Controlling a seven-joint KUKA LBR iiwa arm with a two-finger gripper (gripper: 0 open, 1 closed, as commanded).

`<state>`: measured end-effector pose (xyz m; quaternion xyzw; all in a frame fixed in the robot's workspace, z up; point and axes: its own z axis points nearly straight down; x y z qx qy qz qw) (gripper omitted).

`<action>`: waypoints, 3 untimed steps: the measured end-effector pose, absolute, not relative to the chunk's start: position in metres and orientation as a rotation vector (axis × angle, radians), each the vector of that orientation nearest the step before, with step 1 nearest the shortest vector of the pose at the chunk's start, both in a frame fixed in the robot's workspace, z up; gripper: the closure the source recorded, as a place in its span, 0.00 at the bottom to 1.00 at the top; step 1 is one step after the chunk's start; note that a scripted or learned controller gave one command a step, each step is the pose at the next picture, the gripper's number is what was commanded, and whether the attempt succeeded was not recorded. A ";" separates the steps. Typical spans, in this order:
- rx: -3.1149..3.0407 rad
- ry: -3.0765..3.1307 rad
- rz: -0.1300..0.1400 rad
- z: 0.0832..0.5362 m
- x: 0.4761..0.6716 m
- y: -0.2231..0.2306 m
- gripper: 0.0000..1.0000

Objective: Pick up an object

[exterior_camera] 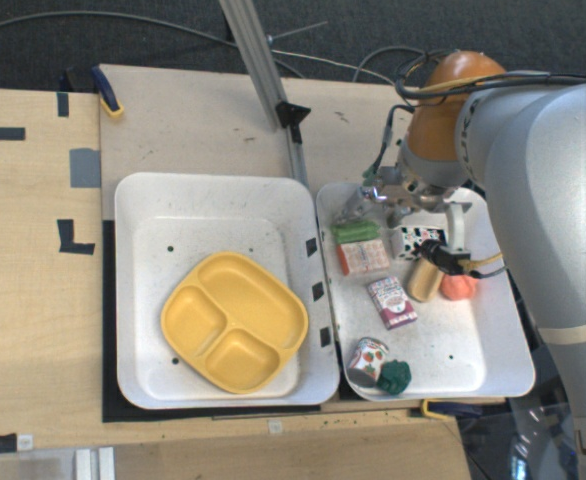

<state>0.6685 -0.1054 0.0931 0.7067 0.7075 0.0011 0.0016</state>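
My gripper (pixel 370 196) hangs low over the far left corner of the right bin (pixel 493 363), under the arm's orange band. Just in front of it lies a green block (pixel 356 232), and touching that a pinkish packet (pixel 363 257). Nothing shows as held. Further toward the front lies a small pink box (pixel 391 301). To the right are a black-and-white patterned item (pixel 421 238), a tan cylinder (pixel 425 280) and an orange-red lump (pixel 460 286). At the front edge sit a round patterned object (pixel 369 358) and a dark green piece (pixel 396 376).
The left bin (pixel 133 208) holds a yellow divided plate (pixel 235 320). A metal pole (pixel 258 53) slants down to the bins' far edge. The grey arm (pixel 548 188) covers the right bin's right side. Cables run across the back of the bench.
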 end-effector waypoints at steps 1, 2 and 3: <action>2.215 2.222 0.003 0.104 0.669 -0.105 1.00; 2.216 2.222 0.005 0.164 0.676 -0.098 1.00; 2.216 2.221 0.004 0.212 0.680 -0.105 1.00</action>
